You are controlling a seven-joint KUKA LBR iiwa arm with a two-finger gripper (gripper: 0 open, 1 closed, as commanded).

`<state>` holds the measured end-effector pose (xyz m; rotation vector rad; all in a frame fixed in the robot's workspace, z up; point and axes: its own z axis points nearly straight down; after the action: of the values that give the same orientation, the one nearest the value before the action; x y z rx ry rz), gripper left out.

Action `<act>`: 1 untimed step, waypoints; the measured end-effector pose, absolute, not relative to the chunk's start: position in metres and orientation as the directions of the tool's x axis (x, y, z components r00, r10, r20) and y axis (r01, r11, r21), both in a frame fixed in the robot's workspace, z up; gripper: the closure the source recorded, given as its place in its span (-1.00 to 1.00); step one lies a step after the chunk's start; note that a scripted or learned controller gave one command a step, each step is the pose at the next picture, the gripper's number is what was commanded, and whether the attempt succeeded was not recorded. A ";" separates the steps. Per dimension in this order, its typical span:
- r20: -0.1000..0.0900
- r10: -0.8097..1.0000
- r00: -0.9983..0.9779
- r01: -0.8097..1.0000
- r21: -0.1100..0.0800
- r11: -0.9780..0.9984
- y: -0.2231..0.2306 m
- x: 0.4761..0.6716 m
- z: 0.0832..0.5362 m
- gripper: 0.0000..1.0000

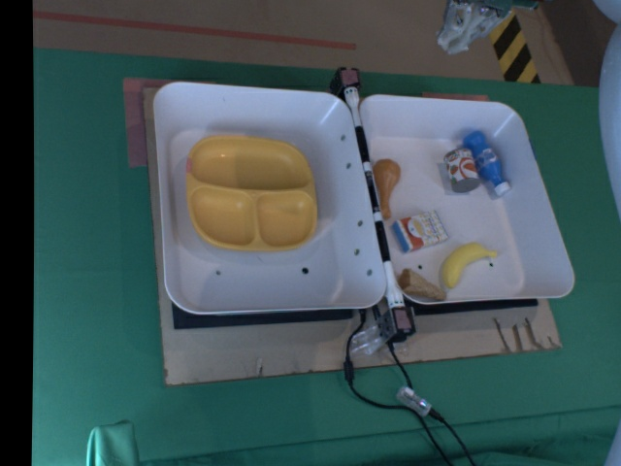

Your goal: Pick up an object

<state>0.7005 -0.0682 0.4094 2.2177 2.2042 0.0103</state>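
The right bin (529, 223) holds several small items: a blue bottle (486, 162), a small can (460, 169), a brown drumstick (386, 183), a small carton (419, 230), a yellow banana (464, 261) and a piece of bread (420, 284). My gripper (464, 22) hangs high at the top right, beyond the far edge of the right bin and well above the items. Nothing shows between its fingers.
The left bin (194, 280) holds a yellow divided tray (251, 191). A black-and-white divider strip (371, 197) runs between the bins. Cables (412, 401) trail over the green mat at the front. A hazard-striped block (513, 49) stands at the back right.
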 end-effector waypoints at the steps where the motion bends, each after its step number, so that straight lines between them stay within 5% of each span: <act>1: -0.005 1.000 0.006 1.000 0.014 -0.006 -0.038 0.700 0.429 1.00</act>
<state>0.7002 -0.0377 0.4287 2.2186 2.2050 0.0105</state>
